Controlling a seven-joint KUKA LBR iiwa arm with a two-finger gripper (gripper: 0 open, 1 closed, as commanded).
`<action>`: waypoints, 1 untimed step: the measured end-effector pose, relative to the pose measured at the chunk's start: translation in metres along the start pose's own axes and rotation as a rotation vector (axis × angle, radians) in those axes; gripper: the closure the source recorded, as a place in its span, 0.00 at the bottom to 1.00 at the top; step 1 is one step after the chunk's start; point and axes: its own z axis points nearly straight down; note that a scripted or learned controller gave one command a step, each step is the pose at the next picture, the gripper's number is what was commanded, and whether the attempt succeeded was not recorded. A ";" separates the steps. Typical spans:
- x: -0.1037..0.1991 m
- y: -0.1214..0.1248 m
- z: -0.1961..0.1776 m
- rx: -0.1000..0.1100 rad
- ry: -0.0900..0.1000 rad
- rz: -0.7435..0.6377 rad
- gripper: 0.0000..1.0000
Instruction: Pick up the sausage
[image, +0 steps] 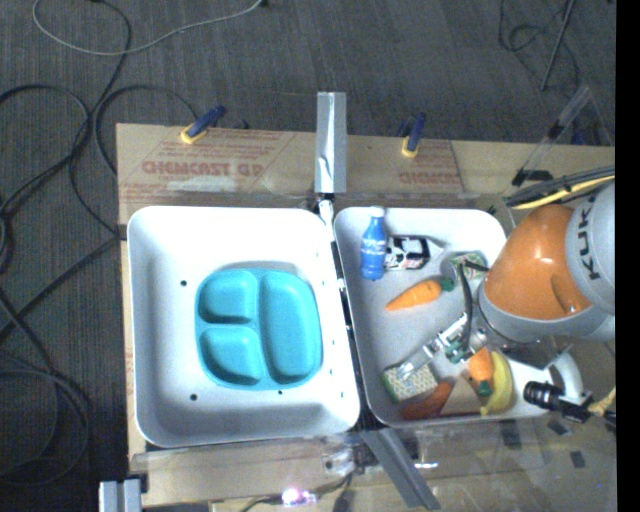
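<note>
1. In the right bin (352, 300), near its front, the gripper (447, 348) hangs low over the clutter; whether it is released or clenched, I cannot tell.
2. The sausage (428, 401), reddish-brown, lies at the near wall beside a patterned packet (409, 380), just left of a banana (497, 385).
3. This looks like the approach step; next comes a short drop onto the sausage.
4. The arm's orange band (530, 270) hides the bin's right side.
</note>
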 end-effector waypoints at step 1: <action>-0.007 -0.002 -0.001 -0.003 -0.008 -0.079 0.00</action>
